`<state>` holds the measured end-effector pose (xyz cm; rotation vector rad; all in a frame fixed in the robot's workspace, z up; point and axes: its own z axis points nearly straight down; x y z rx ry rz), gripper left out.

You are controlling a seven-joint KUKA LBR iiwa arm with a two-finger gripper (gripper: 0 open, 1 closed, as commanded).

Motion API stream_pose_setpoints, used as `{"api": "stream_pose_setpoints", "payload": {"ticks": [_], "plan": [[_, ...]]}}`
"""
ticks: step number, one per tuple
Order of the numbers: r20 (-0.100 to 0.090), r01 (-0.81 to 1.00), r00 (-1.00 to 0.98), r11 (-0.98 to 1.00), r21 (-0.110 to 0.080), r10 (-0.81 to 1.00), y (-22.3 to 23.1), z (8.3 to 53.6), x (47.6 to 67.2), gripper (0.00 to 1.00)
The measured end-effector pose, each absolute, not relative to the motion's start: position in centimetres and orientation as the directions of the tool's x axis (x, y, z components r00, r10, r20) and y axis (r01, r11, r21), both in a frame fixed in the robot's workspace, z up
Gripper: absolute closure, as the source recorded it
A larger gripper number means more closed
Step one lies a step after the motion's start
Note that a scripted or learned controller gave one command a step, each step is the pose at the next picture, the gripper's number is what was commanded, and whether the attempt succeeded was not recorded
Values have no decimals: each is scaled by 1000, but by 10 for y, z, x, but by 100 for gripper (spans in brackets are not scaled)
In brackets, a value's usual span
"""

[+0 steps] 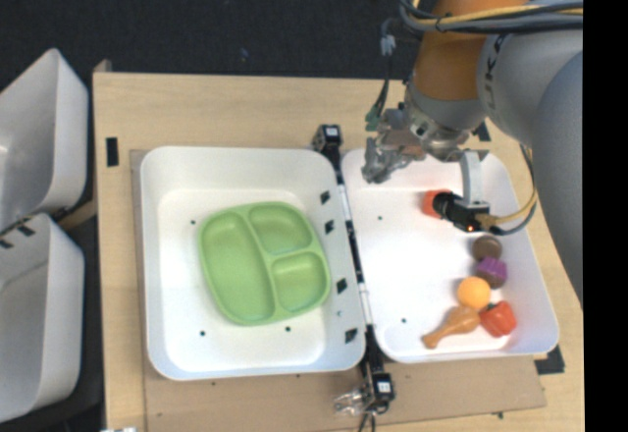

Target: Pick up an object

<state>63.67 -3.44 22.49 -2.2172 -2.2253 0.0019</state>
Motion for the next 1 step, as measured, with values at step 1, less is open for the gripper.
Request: {"api": "stream_pose_setpoints", "payload": {"ticks": [1], "plan": [[-1, 1000, -3, 3, -1, 1000, 10, 220, 624, 100]]}}
